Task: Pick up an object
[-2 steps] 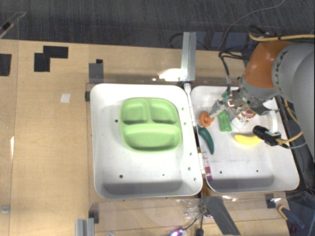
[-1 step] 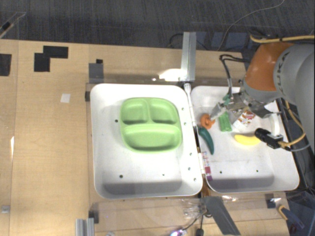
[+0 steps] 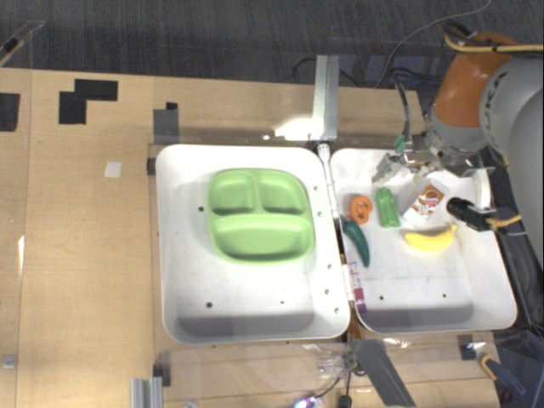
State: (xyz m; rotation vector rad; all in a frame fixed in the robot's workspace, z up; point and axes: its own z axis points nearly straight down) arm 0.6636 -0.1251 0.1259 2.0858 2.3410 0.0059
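One fixed camera looks down from above the bench [image 3: 76, 253] at a slant, from a middling distance. It takes in both white bins, the left bin [image 3: 183, 304] and right bin [image 3: 476, 304], with dark floor [image 3: 212, 15] at the top.

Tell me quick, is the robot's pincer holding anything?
Pincer: it hangs over the far end of the right bin, above the toys; whether it is open or closed cannot be told, and nothing shows in it.
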